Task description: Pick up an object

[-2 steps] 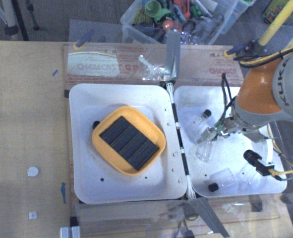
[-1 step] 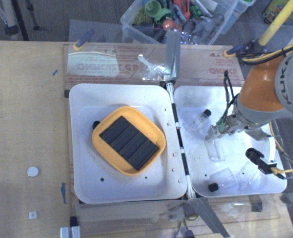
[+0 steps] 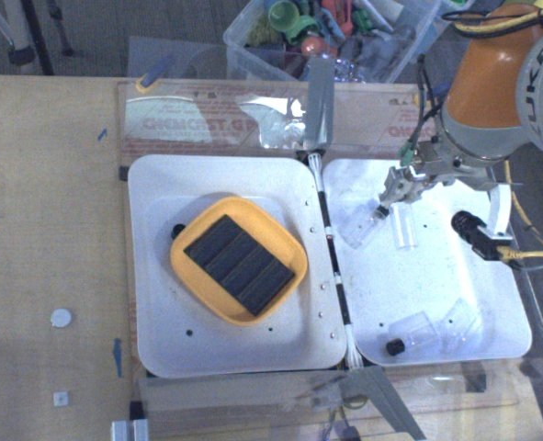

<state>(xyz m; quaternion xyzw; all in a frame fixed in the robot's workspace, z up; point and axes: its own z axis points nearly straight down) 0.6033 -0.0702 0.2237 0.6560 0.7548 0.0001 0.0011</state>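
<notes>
In the left bin (image 3: 152, 274) lies a yellow rounded-square object (image 3: 239, 260) with a black ridged panel on top. The right bin (image 3: 492, 292) holds clear plastic pieces: one (image 3: 403, 230) near the middle, one (image 3: 353, 228) by the left wall, and a cluster (image 3: 432, 329) at the front with a small black cap (image 3: 395, 345). My gripper (image 3: 392, 200) hangs over the back part of the right bin, just above the clear pieces. It is open and I see nothing between its fingers.
A ridge (image 3: 331, 246) divides the two bins. Behind them lie a cardboard strip (image 3: 207, 122) and a clear tub of colourful toys (image 3: 335, 16). A black cable connector (image 3: 473, 232) hangs from the arm over the right bin's right side.
</notes>
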